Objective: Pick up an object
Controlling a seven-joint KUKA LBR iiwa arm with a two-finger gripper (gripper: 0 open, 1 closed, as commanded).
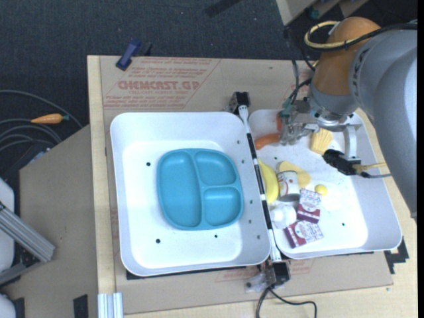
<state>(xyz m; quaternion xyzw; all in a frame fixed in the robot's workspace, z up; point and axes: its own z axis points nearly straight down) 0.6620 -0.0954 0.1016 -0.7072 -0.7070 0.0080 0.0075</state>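
Note:
My gripper hangs over the far left corner of the right bin, under the grey arm with its orange band. Just left of it an orange carrot-like piece lies on the bin floor, close to the gripper tip. A pale yellow ridged piece lies to the right of the gripper. Further forward are a yellow banana, a small yellow and white bottle, a small yellow ball, a white cup and two red and white packets.
The left bin holds a blue divided plate. A black divider runs between the bins. The bulky grey arm covers the far right of the right bin. A blue clip lies at the board's far left corner.

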